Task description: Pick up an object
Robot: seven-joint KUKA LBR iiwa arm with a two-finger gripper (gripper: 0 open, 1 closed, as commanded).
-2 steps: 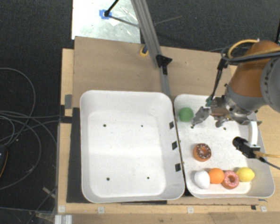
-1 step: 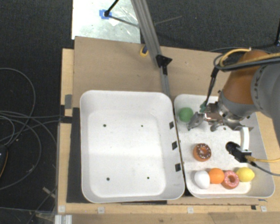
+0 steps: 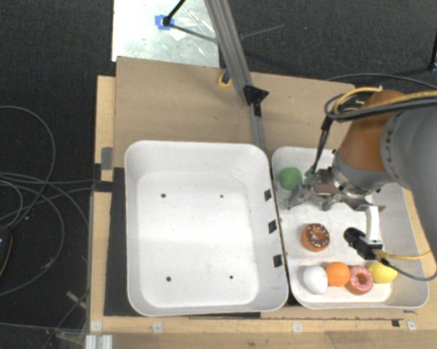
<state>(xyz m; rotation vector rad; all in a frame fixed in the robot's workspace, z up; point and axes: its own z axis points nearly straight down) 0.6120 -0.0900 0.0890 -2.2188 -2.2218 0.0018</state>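
— Green ball (image 3: 290, 177) lies at the far corner of the right bin (image 3: 410, 296), just beside the gripper (image 3: 311, 192), which hangs low over that bin. Are the fingers spread or pinching?

— Cannot tell; they are too small and dark against the wrist.

— What might spoil the grab?

— The ball sits near the bin wall; a finger could strike the rim or nudge it rolling toward the chocolate doughnut (image 3: 316, 237).

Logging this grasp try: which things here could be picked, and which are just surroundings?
Job: green ball, brown donut, white egg, orange, pink donut, lemon, pincer.

Surroundings: left bin, black clips, floor cables.
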